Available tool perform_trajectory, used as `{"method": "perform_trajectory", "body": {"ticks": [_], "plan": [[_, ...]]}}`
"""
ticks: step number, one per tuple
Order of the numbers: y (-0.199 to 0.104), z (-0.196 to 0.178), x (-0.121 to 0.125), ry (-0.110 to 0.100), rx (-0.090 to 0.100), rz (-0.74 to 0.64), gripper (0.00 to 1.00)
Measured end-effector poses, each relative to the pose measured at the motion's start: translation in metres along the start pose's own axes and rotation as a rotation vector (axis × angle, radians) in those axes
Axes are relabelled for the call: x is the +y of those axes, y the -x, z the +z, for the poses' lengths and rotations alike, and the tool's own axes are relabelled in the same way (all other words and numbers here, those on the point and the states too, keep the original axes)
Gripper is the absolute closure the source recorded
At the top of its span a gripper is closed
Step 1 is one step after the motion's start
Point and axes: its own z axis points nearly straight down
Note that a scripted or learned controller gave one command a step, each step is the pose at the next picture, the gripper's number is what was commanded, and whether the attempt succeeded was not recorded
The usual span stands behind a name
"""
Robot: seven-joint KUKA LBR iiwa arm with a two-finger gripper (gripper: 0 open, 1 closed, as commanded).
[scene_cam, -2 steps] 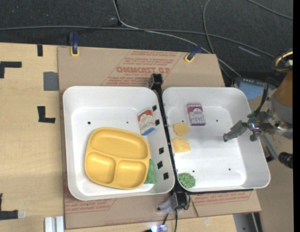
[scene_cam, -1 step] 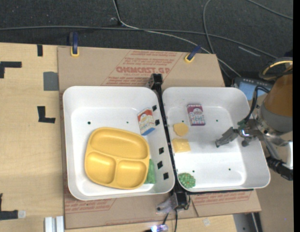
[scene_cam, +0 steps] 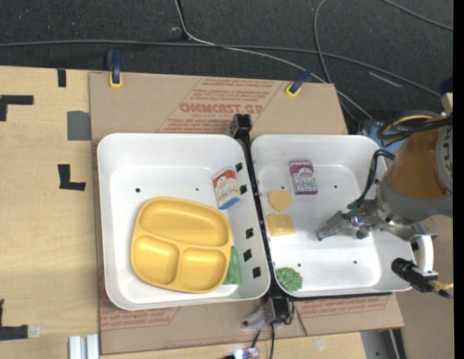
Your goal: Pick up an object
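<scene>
Wooden bench [scene_cam: 37, 223] bears cardboard sheet [scene_cam: 217, 107], seemingly under two bins [scene_cam: 116, 200].

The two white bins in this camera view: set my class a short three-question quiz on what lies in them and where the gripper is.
1. True or false: the yellow divided plate lies in the left bin.
2. Which object lies nearest the gripper? A) purple packet B) yellow square block C) green ball
3. Fill in: the gripper is over the ____ bin.

Key: 1 true; 2 B; 3 right.
</scene>
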Motion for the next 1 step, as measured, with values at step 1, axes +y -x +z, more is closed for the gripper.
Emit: {"method": "perform_trajectory", "body": {"ticks": [1], "plan": [[-0.0001, 0.0179, 0.0005, 0.006, -0.004, 0.0, 0.0]]}}
